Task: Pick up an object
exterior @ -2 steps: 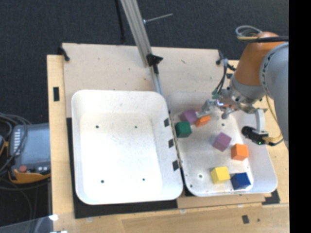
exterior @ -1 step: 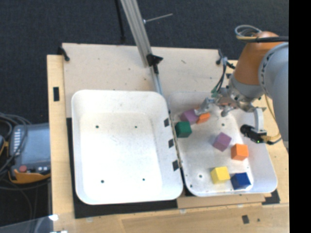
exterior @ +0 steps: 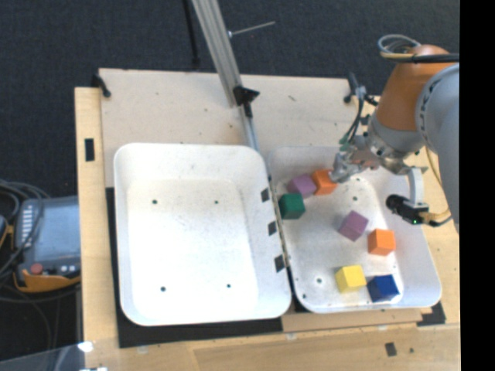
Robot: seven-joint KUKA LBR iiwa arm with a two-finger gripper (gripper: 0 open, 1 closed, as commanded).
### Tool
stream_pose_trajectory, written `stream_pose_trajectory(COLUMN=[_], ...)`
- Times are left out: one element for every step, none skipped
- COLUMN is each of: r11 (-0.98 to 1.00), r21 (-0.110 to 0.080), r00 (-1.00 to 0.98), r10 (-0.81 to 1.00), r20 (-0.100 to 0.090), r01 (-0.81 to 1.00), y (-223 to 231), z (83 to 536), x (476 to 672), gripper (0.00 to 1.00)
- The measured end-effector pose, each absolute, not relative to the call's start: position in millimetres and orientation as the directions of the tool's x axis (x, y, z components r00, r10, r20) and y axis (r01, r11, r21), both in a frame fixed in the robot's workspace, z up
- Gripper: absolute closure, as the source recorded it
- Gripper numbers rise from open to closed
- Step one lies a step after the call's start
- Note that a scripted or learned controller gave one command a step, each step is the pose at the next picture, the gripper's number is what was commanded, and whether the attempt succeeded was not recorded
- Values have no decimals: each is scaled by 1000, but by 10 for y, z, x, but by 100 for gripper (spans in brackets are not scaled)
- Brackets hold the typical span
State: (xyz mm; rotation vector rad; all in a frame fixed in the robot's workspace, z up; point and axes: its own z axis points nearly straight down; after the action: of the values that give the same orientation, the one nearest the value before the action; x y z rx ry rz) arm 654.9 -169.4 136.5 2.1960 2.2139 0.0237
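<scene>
My gripper (exterior: pixel 341 168) hangs low over the back of the right bin (exterior: pixel 414 280), under the grey arm with its orange band (exterior: pixel 402 99). Its tip is right at the upper right edge of a small orange block (exterior: pixel 324 183), and I cannot tell whether they touch. A purple block (exterior: pixel 302 185) sits against that orange block's left side. A green block (exterior: pixel 291 205) lies just below it, by the bin's left wall.
Further forward in the right bin lie a second purple block (exterior: pixel 353 225), another orange block (exterior: pixel 381 241), a yellow block (exterior: pixel 350 277) and a blue block (exterior: pixel 383 287). The left bin (exterior: pixel 128 207) stands beside it. A slanted metal pole (exterior: pixel 220 45) rises behind the bins.
</scene>
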Motion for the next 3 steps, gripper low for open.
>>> stream_pose_trajectory(r11=[4,6,6], r21=[9,5,0], r00=[-4,-6,-6], r10=[1000,1000,1000], r20=[-3,-2,1], r01=[1000,1000,1000], y=[-1693,-1711,-1169], z=[2021,2321,2234], x=[6554,6565,6532], gripper=[100,100,100])
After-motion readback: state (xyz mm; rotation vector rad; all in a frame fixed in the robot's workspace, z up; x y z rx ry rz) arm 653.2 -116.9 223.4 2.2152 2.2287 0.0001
